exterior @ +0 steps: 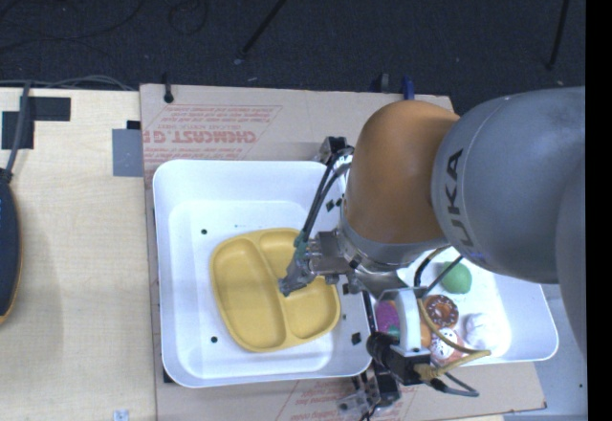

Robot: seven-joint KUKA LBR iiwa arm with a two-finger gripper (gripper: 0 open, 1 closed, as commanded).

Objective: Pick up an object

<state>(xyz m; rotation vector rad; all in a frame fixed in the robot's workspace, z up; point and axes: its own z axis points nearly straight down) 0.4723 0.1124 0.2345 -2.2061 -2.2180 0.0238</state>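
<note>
We saw the gripper [294, 277] over the yellow tray's [251, 299] divider, in the left bin [182, 218]; couldn't tell its state.

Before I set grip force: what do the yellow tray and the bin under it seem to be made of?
The yellow divided tray looks like moulded plastic with a matte to slightly satin finish: uniform colour, rounded compartments, soft highlights. The left white bin also looks like plastic, smooth and thin-walled with rounded corners, though the view leaves coated metal possible.

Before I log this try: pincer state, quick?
Pincer: over the yellow divided tray in the left bin; open or closed cannot be told.
</note>
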